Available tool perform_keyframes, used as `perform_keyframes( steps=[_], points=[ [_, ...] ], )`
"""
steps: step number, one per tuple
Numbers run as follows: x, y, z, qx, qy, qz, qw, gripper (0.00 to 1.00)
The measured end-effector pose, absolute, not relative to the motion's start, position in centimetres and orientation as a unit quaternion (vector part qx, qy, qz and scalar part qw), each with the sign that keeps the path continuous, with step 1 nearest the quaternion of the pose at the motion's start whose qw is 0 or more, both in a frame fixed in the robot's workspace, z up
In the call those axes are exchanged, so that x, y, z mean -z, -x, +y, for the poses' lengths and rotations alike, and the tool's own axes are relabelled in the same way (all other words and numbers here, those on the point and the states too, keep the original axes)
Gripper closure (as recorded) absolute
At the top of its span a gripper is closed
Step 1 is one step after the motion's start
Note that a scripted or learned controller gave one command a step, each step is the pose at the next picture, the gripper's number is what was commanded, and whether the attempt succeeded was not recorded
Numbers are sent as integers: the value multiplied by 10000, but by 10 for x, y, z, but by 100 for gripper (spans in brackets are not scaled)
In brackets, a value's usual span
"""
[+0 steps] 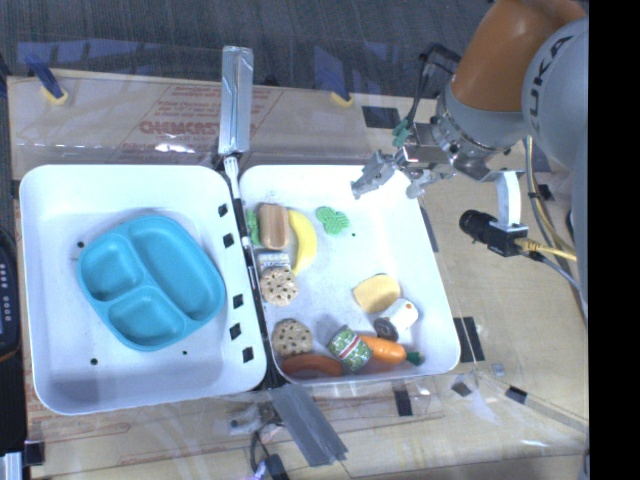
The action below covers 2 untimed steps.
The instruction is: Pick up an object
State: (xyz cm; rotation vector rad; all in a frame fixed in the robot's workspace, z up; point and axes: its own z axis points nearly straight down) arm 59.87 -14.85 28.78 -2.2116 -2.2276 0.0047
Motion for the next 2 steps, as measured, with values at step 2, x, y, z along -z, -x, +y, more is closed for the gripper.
perform_keyframes(
  steps=[2],
  points=[
    [-94,-639,-113,11,6486,-7611,-12,0]
  ],
)
